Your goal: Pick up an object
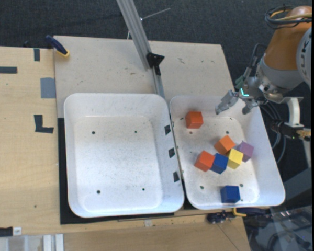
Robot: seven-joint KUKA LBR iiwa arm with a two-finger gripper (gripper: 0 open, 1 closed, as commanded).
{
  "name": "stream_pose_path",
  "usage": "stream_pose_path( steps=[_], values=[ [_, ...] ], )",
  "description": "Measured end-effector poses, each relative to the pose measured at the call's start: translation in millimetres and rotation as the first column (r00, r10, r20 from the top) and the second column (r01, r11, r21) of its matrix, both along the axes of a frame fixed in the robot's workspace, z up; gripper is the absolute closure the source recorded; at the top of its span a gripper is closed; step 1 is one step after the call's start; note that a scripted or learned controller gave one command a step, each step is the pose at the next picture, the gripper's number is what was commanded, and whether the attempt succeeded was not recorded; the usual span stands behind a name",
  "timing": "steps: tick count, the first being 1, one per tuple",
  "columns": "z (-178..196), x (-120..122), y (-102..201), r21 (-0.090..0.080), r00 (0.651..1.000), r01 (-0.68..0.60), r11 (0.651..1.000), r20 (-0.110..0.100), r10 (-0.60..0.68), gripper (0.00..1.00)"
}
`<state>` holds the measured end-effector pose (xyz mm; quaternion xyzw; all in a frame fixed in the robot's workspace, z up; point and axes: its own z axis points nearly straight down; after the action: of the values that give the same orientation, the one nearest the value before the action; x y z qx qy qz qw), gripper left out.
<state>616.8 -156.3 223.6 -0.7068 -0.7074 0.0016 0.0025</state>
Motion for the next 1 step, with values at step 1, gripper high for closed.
stream_pose_path(
  steps=[1],
  values=[
    [2.6, 1.0, 0.0, -0.001, 1.0, -0.002, 1.0, 0.004, 0.002, 0.0]
  ],
)
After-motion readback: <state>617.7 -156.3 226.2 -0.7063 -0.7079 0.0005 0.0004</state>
